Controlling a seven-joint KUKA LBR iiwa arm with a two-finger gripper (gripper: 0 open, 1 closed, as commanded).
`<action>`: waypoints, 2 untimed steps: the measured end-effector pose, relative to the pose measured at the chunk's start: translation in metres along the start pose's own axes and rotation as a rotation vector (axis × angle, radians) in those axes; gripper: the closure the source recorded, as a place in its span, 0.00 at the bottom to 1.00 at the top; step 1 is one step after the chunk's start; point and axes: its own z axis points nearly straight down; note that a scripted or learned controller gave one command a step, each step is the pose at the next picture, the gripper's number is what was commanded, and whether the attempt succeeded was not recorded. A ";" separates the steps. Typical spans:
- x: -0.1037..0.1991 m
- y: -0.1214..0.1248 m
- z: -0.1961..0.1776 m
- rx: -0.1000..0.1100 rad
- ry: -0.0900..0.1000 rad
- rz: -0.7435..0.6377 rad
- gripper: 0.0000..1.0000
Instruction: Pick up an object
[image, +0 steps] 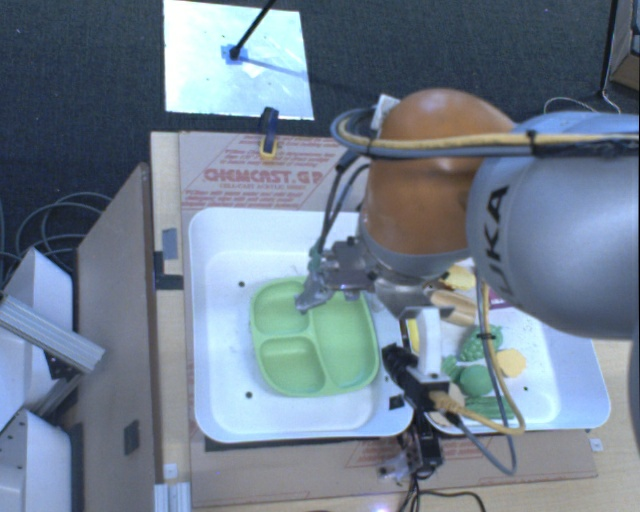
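Note:
A light green divided tray (330, 352) lies flat in the left white bin (215, 330), tilted slightly toward the front left. My gripper (312, 291) hangs low over the tray's far rim, at or just above the edge of its upper compartment. The arm's big orange and grey wrist (430, 180) hides most of the gripper body. I see nothing lifted off the bin floor.
The right bin (578, 388) holds several small things: green pieces (478, 380), a yellow one (510, 362) and pale sticks (455, 300), partly hidden by the arm. Cables and a black connector (415, 385) hang over the divide between bins. Cardboard (260, 175) lies behind.

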 end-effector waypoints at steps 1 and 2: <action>-0.066 -0.004 0.120 0.024 -0.012 0.014 0.00; -0.057 0.002 -0.075 -0.005 -0.003 0.002 0.00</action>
